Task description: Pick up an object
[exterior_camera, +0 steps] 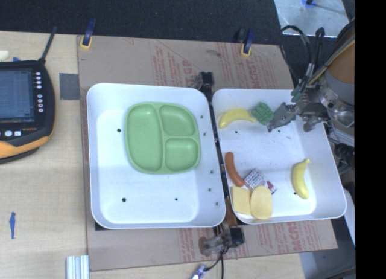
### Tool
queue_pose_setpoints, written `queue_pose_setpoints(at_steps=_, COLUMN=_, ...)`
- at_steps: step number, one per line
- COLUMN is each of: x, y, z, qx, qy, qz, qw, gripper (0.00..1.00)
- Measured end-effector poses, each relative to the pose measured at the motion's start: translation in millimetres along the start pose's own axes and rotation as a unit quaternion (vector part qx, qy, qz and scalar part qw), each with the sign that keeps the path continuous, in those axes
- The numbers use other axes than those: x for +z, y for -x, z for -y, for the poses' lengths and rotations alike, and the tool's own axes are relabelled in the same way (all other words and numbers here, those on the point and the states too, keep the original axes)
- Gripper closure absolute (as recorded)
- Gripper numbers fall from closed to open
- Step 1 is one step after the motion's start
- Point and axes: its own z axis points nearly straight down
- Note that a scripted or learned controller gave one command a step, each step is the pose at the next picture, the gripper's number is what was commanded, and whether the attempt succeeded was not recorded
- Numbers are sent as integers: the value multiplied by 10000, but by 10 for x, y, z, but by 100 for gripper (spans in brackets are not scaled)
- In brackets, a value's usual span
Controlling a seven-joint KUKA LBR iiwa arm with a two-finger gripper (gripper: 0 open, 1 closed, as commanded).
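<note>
Since the gripper (294, 118) hangs spread and empty over the right bin (338, 178), it's likely lining up on the green block (263, 112) just beside its left finger (banana (236, 117) farther left).

Two yellow bananas (237, 117) (301, 179), a green scrubber (262, 112), a sausage (234, 169), a wrapped packet (257, 180) and cheese slices (252, 202) lay in the right bin (325, 208).

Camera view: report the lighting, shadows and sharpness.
Camera view: even, bright overhead light; the white bins look slightly washed out, without hard glare. The green plate casts almost no shadow. The hand throws a faint shadow on the bin floor. Small items by the sausage look soft.
</note>
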Motion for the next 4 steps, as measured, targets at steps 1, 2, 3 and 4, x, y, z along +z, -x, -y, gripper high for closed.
queue_pose_setpoints(at_steps=1, x=1309, y=894, z=-92, qx=6, qy=-8, qz=8, qw=10000, gripper=0)
queue_pose_setpoints(at_steps=2, x=1788, y=1004, z=204, qx=-4, qy=-2, qz=1, qw=10000, gripper=0)
queue_pose_setpoints(at_steps=3, x=1685, y=1013, z=204, qx=-17, qy=-9, qz=7, qw=10000, gripper=100)
queue_pose_setpoints(at_steps=4, x=1084, y=319, z=-30, qx=-13, qy=7, qz=5, qw=10000, gripper=100)
